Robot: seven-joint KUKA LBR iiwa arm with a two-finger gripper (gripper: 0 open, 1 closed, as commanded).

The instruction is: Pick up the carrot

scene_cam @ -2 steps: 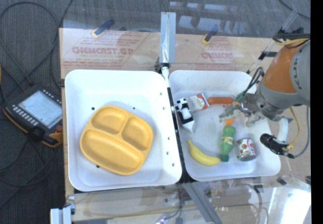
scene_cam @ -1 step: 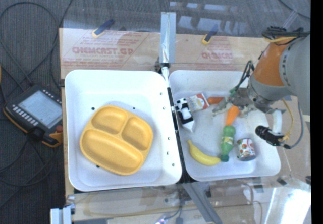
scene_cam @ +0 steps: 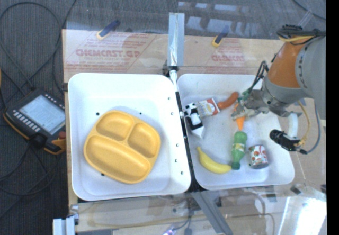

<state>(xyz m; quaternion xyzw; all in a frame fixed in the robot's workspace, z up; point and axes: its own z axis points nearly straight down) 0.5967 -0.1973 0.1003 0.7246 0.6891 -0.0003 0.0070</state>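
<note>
Yellow plate [scene_cam: 122, 146] in left bin [scene_cam: 79, 91], carrot [scene_cam: 229, 101] right

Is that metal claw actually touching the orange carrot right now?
Cannot tell. In the camera view the claw sits right over the carrot in the right bin, overlapping it from above, but the slant hides whether there is contact or a small gap.

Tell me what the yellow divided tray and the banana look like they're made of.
Yellow tray: probably moulded plastic, with smooth rounded compartments and a soft sheen. Banana: likely a plastic toy, judging by its even yellow, unblemished skin, though a real one can't be ruled out.
</note>
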